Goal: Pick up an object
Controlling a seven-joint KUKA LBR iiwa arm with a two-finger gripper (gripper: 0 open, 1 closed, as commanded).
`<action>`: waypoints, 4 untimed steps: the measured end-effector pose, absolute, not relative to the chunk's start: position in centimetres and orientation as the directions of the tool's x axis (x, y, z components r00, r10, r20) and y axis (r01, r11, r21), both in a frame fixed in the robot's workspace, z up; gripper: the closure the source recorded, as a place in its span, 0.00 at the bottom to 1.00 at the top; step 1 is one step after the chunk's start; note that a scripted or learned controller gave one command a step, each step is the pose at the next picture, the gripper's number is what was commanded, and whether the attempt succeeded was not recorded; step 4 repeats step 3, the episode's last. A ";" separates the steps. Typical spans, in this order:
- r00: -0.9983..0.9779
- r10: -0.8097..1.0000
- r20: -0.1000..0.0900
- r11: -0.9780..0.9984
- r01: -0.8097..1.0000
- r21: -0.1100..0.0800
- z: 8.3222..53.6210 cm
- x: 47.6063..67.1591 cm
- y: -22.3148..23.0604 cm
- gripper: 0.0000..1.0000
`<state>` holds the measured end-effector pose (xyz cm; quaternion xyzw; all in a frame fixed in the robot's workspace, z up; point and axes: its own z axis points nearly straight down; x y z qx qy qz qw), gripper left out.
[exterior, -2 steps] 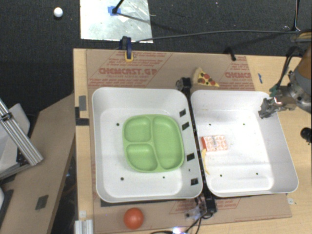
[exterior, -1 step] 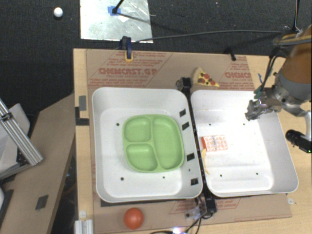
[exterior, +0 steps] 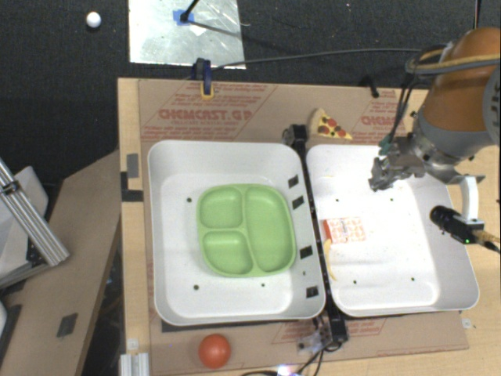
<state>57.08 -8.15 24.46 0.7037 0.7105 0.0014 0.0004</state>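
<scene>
— Hovering with the gripper (exterior: 382, 175) above the far part of the right bin (exterior: 438, 288). Open or closed: not showing clearly enough, so cannot tell.

— Targeting the red-and-white packet (exterior: 344, 229), lying flat inside the right bin by its left wall. Probably needing a straight descent, centring over it and closing low; thin and flat, likely slipping otherwise.

— Counting: one packet; one green plate (exterior: 246, 229) left of the right bin; one pizza slice toy (exterior: 330, 125) beyond its far-left corner; one orange ball (exterior: 214, 350) off its near-left corner.
</scene>
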 end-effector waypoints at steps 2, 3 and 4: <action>-0.011 1.000 0.002 0.011 1.000 0.001 23.0 55.8 3.1 1.00; -0.009 1.000 0.002 0.009 1.000 0.001 22.2 56.4 7.7 1.00; -0.009 1.000 0.002 0.009 1.000 0.001 22.2 56.4 7.7 1.00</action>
